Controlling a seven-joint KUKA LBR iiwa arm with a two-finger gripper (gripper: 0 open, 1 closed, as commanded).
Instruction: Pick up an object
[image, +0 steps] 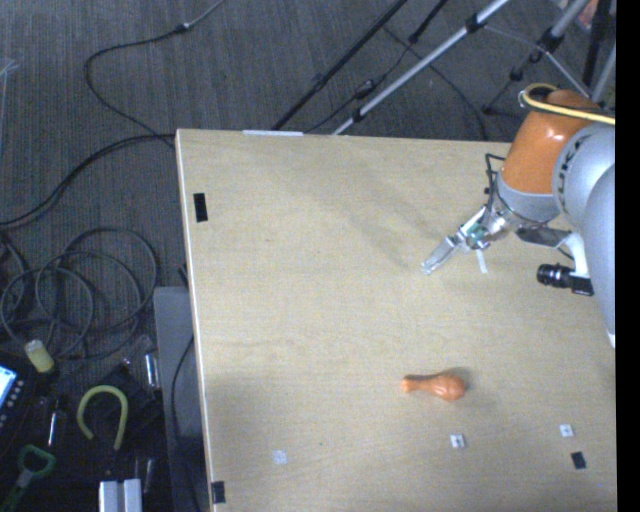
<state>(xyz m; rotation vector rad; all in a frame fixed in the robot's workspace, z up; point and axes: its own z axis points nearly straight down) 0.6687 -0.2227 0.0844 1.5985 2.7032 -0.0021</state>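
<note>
A small orange gourd-shaped object (436, 386) lies on its side on the tan board (300, 300), in the lower right part. My gripper (455, 252) hangs over the board's right side, pointing down and to the left. It is well above and slightly right of the orange object, apart from it. Nothing shows in the gripper. The grey arm with its orange band (548, 140) comes in from the right edge.
Small markers dot the board: a black tag (201, 207) near the left edge, and white and black squares (457, 440) near the front right. Cables and tools (90, 300) lie on the floor to the left. Tripod legs (430, 55) cross the floor behind.
</note>
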